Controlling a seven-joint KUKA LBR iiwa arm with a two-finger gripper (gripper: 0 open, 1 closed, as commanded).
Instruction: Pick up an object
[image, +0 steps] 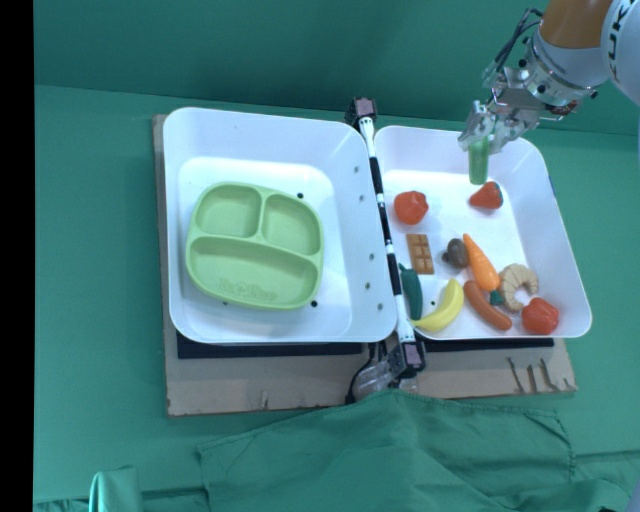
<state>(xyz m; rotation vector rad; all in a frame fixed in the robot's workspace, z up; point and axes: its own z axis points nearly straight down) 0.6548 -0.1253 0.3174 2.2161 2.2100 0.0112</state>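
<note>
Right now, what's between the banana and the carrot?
In the camera view, a brown sausage lies between the banana and the carrot, low in the right bin.

The arm (585, 30) reaches in from the upper right corner of the camera view, its orange band showing just above the grey and silver wrist (545, 75). The wrist tilts down and to the left. The gripper (480, 150) points downward, and a slim green piece hangs upright between its two fingers (472, 128), gripped at its top end.
</note>
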